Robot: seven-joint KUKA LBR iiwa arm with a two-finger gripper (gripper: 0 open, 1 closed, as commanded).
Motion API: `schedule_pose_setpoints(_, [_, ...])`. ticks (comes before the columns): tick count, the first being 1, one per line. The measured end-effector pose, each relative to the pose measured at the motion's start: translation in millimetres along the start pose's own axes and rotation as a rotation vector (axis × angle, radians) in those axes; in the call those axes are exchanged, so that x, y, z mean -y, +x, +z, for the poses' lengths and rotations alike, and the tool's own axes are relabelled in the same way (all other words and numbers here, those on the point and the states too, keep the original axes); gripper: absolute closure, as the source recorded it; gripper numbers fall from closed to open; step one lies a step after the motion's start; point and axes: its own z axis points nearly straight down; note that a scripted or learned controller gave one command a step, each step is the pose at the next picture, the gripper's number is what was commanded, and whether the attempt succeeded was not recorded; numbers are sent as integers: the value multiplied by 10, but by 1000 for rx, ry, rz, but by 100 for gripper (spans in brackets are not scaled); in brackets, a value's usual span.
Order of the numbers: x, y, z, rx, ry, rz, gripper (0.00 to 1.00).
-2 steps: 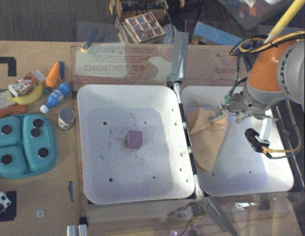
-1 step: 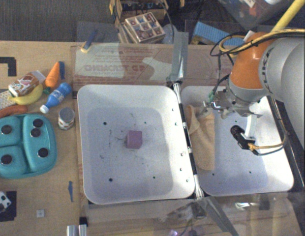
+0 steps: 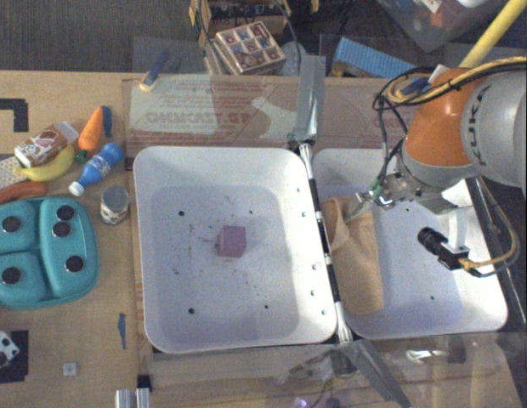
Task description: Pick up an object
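A small purple cube (image 3: 232, 241) lies near the middle of the left bin (image 3: 161, 177). A tan, cloth-like sheet (image 3: 357, 257) lies along the left side of the right bin (image 3: 476, 313). My gripper (image 3: 371, 201) hangs low over the right bin's upper left, just above the top edge of the tan sheet. It sits under the grey wrist and the orange band (image 3: 440, 130). The wrist hides much of the gripper. Nothing can be seen held in it.
A black connector with a cable (image 3: 442, 249) hangs over the right bin. Left of the bins stand a teal tray (image 3: 41, 249), a small can (image 3: 115, 204), a blue bottle (image 3: 97, 167), a banana (image 3: 44, 170) and a carrot (image 3: 93, 128). A metal divider (image 3: 319, 228) separates the bins.
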Motion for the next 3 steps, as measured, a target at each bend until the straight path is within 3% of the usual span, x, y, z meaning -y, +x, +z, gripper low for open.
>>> schedule_pose_setpoints(1, [90,33,-3,1,0,-22,0])
schedule_pose_setpoints(2, [76,28,-114,0,-4,-19,100])
schedule_pose_setpoints(3, [-364,402,-1681,-6,17,-90,100])
